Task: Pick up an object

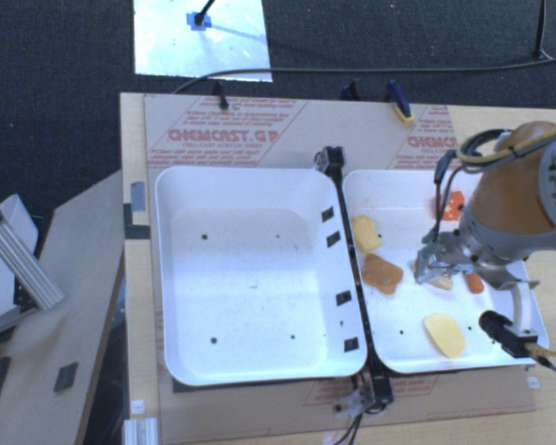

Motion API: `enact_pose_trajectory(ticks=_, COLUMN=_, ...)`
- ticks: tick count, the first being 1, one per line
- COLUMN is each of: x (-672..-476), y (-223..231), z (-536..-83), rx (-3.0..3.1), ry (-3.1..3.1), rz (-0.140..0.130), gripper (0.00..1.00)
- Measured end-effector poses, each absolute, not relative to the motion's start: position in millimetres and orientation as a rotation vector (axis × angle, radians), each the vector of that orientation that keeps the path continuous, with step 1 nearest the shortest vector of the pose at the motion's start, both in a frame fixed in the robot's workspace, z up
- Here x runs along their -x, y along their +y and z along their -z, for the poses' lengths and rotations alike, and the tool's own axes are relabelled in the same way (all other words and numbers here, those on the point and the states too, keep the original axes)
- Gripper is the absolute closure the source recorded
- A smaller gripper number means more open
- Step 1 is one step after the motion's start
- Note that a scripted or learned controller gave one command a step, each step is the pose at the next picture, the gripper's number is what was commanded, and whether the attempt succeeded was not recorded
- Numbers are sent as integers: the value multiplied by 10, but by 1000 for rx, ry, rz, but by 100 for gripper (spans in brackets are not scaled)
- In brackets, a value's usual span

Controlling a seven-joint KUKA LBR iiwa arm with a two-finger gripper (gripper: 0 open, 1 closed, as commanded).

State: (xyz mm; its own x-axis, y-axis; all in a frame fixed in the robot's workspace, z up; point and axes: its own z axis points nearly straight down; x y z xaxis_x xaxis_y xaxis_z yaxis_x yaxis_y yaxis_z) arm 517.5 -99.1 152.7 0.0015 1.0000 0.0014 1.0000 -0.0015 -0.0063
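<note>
I took the right bin (400,185) as my landmark: the left bin (250,188) sat touching its left wall. Inside the right bin, one flat piece (366,233) lay near that left wall, a second piece (383,273) just in front of it, and a third piece (444,334) near the front wall. The gripper (433,269) hung over the bin's middle, right of the second piece.
</note>
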Motion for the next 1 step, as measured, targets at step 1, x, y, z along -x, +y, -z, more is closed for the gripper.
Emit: enact_pose_trajectory(ticks=1, x=-5212, y=-985, z=-1542, rx=2221, ry=-2223, rz=1, gripper=0)
